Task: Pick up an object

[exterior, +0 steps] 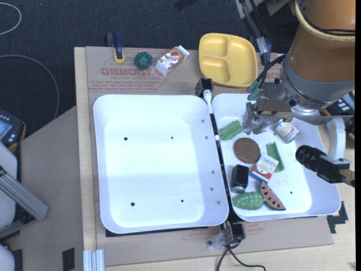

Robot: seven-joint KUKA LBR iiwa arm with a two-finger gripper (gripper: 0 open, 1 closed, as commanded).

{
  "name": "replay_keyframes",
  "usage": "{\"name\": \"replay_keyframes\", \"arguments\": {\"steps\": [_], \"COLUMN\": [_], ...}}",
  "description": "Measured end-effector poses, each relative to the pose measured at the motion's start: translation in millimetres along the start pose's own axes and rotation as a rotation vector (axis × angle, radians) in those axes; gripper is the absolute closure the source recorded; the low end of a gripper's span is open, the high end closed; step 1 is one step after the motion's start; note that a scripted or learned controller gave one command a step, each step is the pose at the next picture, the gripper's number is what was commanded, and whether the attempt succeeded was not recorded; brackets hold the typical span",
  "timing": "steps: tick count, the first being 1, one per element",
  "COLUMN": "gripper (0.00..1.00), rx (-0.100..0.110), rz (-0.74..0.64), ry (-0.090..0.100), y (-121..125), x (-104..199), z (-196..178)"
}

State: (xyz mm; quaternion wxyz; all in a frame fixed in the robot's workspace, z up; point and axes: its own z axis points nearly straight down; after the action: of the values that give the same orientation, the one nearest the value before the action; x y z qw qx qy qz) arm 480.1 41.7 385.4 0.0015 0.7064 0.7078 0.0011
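My gripper (254, 124) hangs over the back part of the right bin (304, 205), just right of a green leafy toy (230, 131) and above a brown round cookie (247, 149). Further toys lie in that bin: a black block (240, 176), a green grape bunch (248, 200), a watermelon slice (273, 196), a small red and white packet (266, 165), a green pepper strip (274, 154) and a white carton (287, 131).
The left bin (113, 117) sits beside the right one. Behind the bins lie a yellow divided plate (228, 59), a small carton (171, 60), a teal round toy (143, 60) and a blue and yellow clamp (118, 47).
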Motion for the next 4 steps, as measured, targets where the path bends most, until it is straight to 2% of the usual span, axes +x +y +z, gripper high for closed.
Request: {"name": "replay_keyframes", "arguments": {"steps": [1,2,3,4], "gripper": [1.00,1.00,1.00,1.00], "rx": [0.020,-0.005,0.010,-0.006], "rz": [0.006,-0.008,0.003,0.000], "ry": [-0.001,0.004,-0.001,0.004], "y": [-4,0,48,8], "x": [-17,69,72,68], "z": [146,72,151,30]}}
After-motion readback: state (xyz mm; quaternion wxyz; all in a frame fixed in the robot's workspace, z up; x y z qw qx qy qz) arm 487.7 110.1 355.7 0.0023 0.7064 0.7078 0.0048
